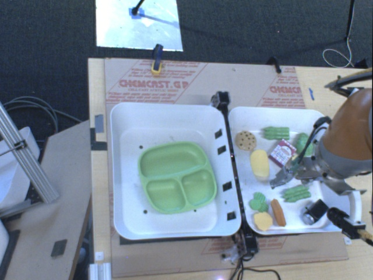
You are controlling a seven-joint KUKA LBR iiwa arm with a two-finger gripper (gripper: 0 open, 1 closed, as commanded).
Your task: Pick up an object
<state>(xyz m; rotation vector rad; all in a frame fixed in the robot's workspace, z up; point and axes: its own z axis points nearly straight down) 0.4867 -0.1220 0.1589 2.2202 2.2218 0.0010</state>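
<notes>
Yellow toy (260, 163) just beside my tool (281, 178) looks light, stiff, prob. slick; I'd grip across its narrow middle. Can't tell if tool's apart or together.

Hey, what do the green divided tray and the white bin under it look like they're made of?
Green divided tray: likely molded plastic, matte, going by its uniform color and rounded compartments. White bin: probably thin formed plastic, smooth, with a soft sheen and rounded corners.

My view: a robotics lab bench (96, 98).
I see clamped Chemcast sheeting (152, 83), loose cables (41, 105), aluminium framing (26, 156) and dark carpet (46, 34).
</notes>
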